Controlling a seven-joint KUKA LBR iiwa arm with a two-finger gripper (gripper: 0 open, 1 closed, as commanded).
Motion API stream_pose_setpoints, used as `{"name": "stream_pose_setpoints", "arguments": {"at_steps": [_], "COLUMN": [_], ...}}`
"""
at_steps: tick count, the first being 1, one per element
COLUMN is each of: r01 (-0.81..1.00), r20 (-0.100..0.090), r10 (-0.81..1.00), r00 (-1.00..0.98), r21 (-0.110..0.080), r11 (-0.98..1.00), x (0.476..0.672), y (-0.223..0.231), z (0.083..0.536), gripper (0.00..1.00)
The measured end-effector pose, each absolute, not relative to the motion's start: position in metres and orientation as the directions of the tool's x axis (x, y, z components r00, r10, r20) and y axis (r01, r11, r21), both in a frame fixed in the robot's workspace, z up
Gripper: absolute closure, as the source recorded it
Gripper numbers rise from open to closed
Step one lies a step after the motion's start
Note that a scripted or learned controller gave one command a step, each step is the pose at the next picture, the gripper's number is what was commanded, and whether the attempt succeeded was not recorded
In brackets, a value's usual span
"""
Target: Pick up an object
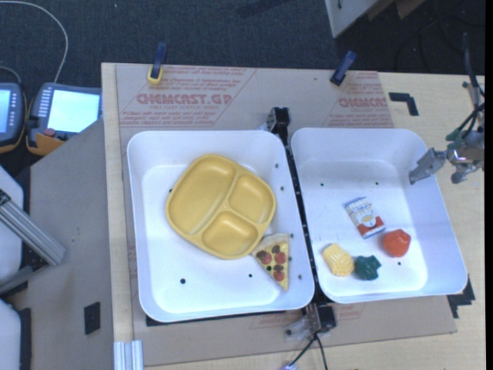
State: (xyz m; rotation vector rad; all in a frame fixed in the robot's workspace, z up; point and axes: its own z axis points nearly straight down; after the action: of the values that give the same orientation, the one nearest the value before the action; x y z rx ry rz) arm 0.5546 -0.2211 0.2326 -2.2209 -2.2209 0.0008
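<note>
Nothing was picked yet: the end effector (441, 166) hung with fingers apart and unladen at the right bin's (339, 149) edge, toys untouched

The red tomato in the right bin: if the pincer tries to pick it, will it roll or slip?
The red tomato looks round and smooth, so it may roll if nudged and could slip from a pinch. It appears to be a small toy, so probably light. It lies apart from the green piece and near the bin wall, which might stop a roll.
</note>
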Motion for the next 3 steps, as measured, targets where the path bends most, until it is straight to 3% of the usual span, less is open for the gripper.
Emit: {"name": "stream_pose_setpoints", "arguments": {"at_steps": [2, 3], "r01": [1.0, 1.0], "r20": [0.003, 0.007], "r10": [1.0, 1.0], "r00": [0.0, -0.003], "r21": [-0.007, -0.001], "r11": [0.0, 0.003], "x": [0.558, 0.56], "y": [-0.22, -0.216], "z": [0.107, 0.085], "gripper": [0.0, 0.0]}}
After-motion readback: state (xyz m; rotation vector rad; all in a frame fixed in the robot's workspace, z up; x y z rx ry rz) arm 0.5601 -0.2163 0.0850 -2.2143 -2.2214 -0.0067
